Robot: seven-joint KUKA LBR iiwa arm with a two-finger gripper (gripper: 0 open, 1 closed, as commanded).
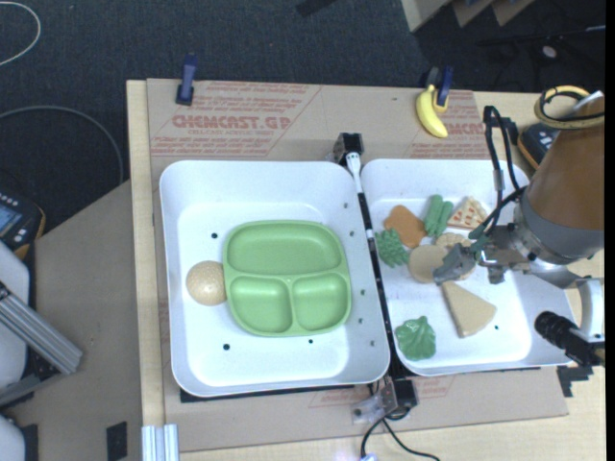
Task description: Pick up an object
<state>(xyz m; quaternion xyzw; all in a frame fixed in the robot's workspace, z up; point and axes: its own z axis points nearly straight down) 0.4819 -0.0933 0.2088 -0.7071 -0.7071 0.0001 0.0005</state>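
Arm reaching in from the right over the right bin, beside the left bin holding a green tray and a tan ball. The gripper hangs above a tan disc; the wedge lies just below it, long axis running up-left to down-right, and looks the nearest pick. Smaller toys cluster up-left: orange piece, green pieces. Fingers are blurred against the clutter; their spacing cannot be told.
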